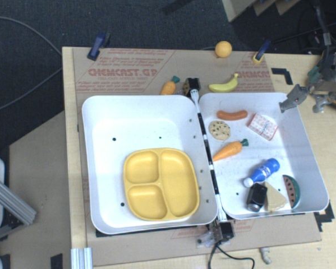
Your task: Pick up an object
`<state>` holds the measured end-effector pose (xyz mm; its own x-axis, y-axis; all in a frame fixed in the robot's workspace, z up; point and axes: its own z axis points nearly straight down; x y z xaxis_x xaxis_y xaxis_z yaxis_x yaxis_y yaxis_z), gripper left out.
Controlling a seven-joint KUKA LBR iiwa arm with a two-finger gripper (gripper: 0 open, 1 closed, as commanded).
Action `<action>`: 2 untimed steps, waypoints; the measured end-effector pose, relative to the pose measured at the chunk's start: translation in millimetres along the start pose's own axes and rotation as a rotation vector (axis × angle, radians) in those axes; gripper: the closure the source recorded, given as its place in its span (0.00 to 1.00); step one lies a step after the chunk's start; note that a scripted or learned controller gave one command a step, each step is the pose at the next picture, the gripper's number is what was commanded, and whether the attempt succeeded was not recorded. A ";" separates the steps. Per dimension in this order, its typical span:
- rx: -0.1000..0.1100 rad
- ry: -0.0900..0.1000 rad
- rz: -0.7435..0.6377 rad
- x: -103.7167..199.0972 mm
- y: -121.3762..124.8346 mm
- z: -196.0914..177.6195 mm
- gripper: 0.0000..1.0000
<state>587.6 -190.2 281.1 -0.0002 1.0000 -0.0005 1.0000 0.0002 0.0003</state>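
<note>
The right bin (pixel 302 150) holds a sausage (pixel 232 115), a cookie (pixel 219 130), a pink and white packet (pixel 262 126), a carrot (pixel 229 150), a blue bottle (pixel 263 171), a black block (pixel 256 196), a pale wedge (pixel 275 198) and a watermelon slice (pixel 292 190). My gripper (pixel 307 101) hangs over the bin's far right corner, above and to the right of the packet. Its fingers are spread open with nothing between them.
In the left bin (pixel 100 150) lies a yellow divided plate (pixel 161 182). Behind the bins, on the cardboard, lie a banana (pixel 224 84), an orange ball (pixel 224 49), a small orange toy (pixel 169 87) and a black item (pixel 191 84). Blue clamps (pixel 97 46) (pixel 261 51) grip the board's far edge.
</note>
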 end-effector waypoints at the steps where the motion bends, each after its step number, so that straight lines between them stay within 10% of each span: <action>1: 0.004 0.002 -0.001 61.8 19.2 154.9 0.00; 2: -0.008 -0.001 0.000 82.7 63.7 193.2 0.00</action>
<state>651.4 -107.6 87.8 -0.0002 1.0000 -0.0016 1.0000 0.0002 0.0079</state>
